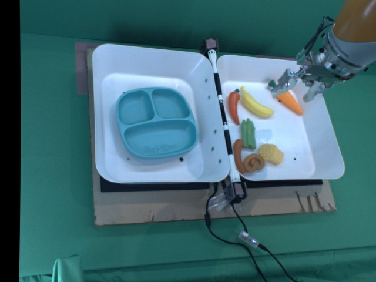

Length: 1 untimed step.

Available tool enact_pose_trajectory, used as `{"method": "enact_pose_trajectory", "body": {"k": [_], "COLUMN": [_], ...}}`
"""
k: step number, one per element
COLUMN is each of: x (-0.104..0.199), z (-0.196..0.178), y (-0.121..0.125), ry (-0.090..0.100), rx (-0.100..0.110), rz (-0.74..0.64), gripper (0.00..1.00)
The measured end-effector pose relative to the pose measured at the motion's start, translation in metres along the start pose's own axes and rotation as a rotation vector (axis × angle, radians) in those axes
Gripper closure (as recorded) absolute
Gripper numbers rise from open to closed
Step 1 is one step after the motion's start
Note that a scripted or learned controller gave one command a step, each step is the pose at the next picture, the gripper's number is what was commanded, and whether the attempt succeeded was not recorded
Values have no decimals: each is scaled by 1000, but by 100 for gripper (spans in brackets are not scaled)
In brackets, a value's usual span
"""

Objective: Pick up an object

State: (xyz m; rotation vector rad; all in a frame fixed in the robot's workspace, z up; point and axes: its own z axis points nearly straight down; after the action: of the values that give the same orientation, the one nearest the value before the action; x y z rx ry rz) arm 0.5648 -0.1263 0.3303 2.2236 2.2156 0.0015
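My gripper (299, 87) hovers over the far part of the right bin (320, 140), its two fingers spread open. An orange carrot (291, 103) lies on the bin floor just below and between the fingers, not gripped. To its left lies a yellow banana (255, 103), and beyond that an orange-red pepper (234, 106). Nearer the front are a green vegetable (248, 133), a reddish sausage (238, 153), a brown pretzel-like piece (254, 161) and a yellow ridged piece (271, 153).
The left bin (111, 69) holds a teal divided plate (155, 122). A ridge with small fittings (220, 107) separates the bins. Cables (247, 237) trail off the cardboard base at the front. Green cloth surrounds the bench.
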Motion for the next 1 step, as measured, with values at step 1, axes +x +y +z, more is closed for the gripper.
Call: {"method": "enact_pose_trajectory", "body": {"k": [1], "x": [-16], "z": [95], "y": [-20], "ry": [-1], "rx": [-1], "rz": [0], "gripper": [0]}}
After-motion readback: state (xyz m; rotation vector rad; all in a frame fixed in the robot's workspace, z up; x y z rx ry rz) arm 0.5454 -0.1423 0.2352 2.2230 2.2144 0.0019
